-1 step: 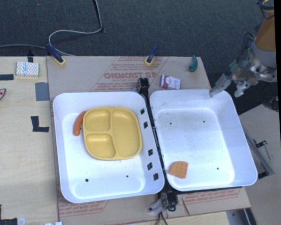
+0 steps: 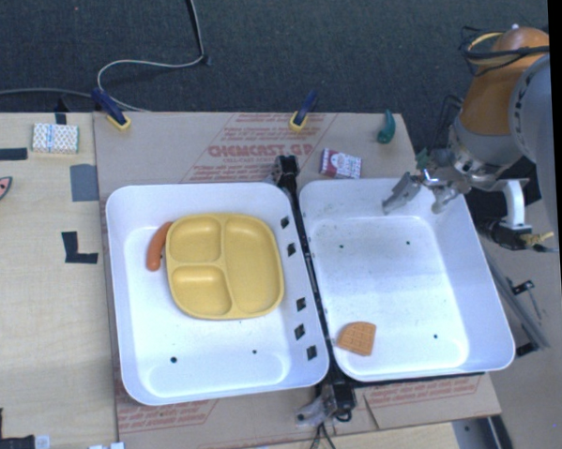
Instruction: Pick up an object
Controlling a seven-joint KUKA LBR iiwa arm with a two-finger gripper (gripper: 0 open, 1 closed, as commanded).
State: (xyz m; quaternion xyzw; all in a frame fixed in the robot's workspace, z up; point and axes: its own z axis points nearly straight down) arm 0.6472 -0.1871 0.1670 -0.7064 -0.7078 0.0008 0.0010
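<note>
While nothing is being held, the gripper [image 2: 418,191] is being kept above the right bin [image 2: 472,284], upper right of the frame, its fingers apart. The waffle [image 2: 356,338] is lying low in that bin. A reach down is being called for.

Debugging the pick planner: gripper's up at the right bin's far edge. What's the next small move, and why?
Probably move the gripper toward the near-left corner of the right bin, over the waffle. Nothing sits between its fingers, it hangs at the bin's far rim, and the waffle lies alone on the bin's floor, with free space around it.
</note>
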